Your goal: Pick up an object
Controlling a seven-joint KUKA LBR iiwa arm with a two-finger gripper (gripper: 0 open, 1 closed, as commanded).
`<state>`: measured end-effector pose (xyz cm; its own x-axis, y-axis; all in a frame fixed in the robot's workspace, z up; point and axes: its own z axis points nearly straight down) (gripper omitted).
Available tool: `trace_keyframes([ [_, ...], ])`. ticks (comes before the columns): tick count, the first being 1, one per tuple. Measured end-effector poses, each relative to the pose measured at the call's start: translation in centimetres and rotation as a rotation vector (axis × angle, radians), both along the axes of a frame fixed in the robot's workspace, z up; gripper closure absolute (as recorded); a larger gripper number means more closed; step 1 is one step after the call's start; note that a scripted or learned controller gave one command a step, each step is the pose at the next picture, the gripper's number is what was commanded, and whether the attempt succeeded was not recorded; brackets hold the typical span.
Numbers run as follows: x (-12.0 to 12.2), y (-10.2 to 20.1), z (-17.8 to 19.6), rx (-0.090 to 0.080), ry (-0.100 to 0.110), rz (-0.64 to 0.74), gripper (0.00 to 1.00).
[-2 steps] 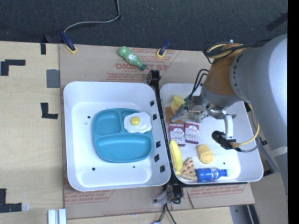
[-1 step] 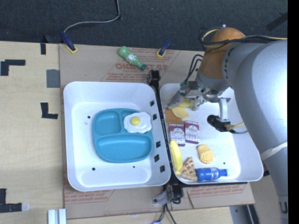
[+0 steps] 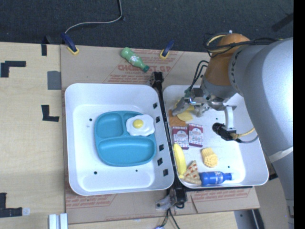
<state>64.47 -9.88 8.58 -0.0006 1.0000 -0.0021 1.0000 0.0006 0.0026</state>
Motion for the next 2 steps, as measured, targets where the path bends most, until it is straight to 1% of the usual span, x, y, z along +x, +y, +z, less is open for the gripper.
trace_keyframes([
  [1,-7.2,-0.5,0.1,0.0,0.0,-0.001,0.0],
  [2,0.0,0.2,0.4,0.002,0.003,0.0,0.0],
])
